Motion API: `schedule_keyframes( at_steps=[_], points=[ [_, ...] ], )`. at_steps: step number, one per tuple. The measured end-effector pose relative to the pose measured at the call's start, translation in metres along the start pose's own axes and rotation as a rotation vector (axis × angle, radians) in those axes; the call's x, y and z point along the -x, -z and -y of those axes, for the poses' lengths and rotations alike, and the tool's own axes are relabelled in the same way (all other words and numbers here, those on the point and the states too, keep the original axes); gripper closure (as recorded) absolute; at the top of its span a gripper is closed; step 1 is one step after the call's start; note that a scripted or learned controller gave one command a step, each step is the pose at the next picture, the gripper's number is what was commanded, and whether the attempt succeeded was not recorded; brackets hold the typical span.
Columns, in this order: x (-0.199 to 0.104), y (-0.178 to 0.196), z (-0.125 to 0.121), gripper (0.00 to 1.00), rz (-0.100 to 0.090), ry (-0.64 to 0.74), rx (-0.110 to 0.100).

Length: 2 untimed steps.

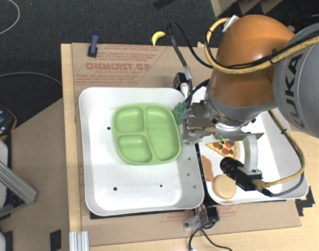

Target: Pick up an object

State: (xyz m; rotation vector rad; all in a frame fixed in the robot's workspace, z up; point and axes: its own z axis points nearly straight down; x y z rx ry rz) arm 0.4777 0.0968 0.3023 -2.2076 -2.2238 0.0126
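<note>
The likeliest target is the green divided plate (147, 134), lying flat a little above the middle of the left bin (97, 192), its right edge near the wall between the two bins. It has three compartments, two on the left and a long one on the right, and a raised rim running all round.

The hand (186, 120) sits just at the plate's upper right corner, close over the dividing wall, and the bulk of the wrist covers it; whether it is apart or together I cannot tell, and nothing can be seen gripped in it. Something greenish shows right at that corner, possibly the plate's rim, though the view is too crowded there to be sure.

In the right bin (285, 156) lie other candidates: a pizza slice toy (223, 147) just below the wrist, a round tan bun-like piece (224, 187) at the lower edge, and a thin orange-brown strip (206, 168) beside the dividing wall. A dark fitting with a yellow cable lies over that bin too.

To do the grasp well, the plate should be taken by its rim, one finger inside the right compartment and one outside, since the flat body offers nothing to pinch. The outer finger needs room between the rim and the bin wall, so a straight descent matters. A thin rim grip lets the plate tilt, so lift slowly.

The bins rest on a brown board (117, 61) on the worktop.
</note>
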Motion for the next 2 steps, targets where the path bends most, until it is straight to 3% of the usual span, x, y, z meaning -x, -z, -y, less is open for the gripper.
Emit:
schedule_keyframes(
  at_steps=[1,2],
  points=[
    [0.019,0.147,-0.001,1.00,-0.003,-0.007,0.030],
    [-0.032,-0.010,0.000,1.00,0.003,-0.003,-0.005]
  ],
)
